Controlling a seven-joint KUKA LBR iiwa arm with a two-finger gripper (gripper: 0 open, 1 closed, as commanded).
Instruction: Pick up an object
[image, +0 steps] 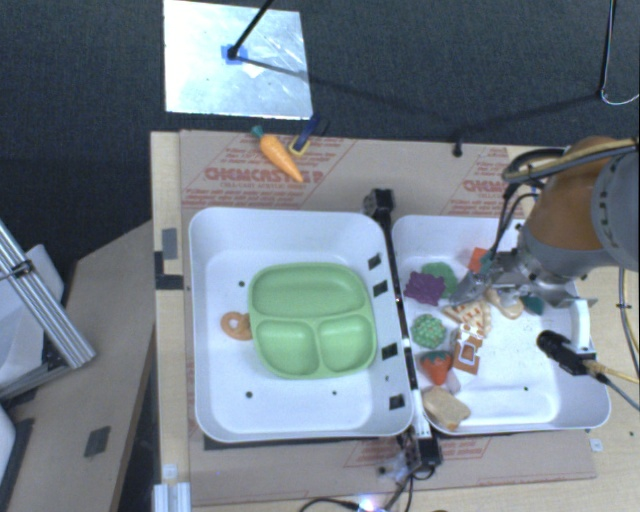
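Note:
My gripper (468, 291) hangs low over the left part of the right bin (570, 400), reaching in from the right. Its tip is just right of a purple bunch of grapes (423, 288) and a dark green leafy piece (439, 271). Directly below the tip lies a tan waffle-like piece (472, 321). An orange and white block (467, 355) lies below that. Nothing shows held in the gripper.
The right bin also holds a round green item (428, 329), a red piece (437, 366), a bread slice (446, 406), an orange item (479, 258) and a teal item (532, 301). The left bin (215, 400) holds a green divided plate (312, 318) and a small orange ring (236, 325). A toy carrot (280, 156) lies behind the bins.

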